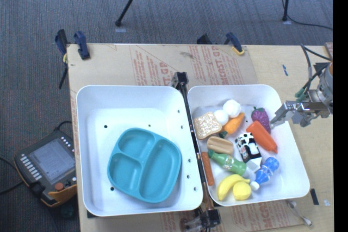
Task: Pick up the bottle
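Camera view: the green bottle (228,161) lies on its side in the lower middle of the right bin (298,168), among toy food — a hot-dog bun (219,144) just above it, a yellow banana (231,184) just below, a black-and-white carton (247,147) to its right.

The gripper (283,115) sits at the right edge of the frame, over the bin's right rim and well apart from the bottle. Its fingers appear spread, with nothing between them.

Progress, as judged: the pick is not yet begun — approach, grasp and lift all remain.

The left bin (92,100) holds a blue divided plate (144,165).

Writing: red print on the cardboard (157,65) under the bins appears upside down and is not legible.
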{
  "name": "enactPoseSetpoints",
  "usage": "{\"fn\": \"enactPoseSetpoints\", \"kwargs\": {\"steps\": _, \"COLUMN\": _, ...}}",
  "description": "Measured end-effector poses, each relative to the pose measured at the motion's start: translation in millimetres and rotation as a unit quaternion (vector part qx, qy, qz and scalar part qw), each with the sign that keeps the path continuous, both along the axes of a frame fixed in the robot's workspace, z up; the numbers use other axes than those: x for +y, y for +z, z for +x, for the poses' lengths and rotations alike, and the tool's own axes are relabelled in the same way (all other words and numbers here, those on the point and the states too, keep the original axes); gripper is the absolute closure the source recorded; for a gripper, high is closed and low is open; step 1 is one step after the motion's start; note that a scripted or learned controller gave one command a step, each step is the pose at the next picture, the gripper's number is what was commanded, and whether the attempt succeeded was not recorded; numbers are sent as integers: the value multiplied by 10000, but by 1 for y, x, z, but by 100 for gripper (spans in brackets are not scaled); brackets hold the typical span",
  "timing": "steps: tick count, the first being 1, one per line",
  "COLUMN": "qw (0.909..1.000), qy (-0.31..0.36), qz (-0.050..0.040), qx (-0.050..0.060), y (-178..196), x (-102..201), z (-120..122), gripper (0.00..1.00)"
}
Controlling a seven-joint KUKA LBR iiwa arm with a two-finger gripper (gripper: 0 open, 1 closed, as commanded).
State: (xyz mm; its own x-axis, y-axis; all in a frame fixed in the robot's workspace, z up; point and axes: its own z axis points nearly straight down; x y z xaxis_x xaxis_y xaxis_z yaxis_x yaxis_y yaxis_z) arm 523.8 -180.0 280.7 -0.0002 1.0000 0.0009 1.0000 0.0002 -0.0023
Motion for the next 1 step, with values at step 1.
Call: {"fn": "enactPoseSetpoints", "kwargs": {"steps": 1, "qw": 10000, "qy": 10, "qz": 6, "qx": 4, "y": 10, "x": 0, "z": 0, "gripper": 100}}
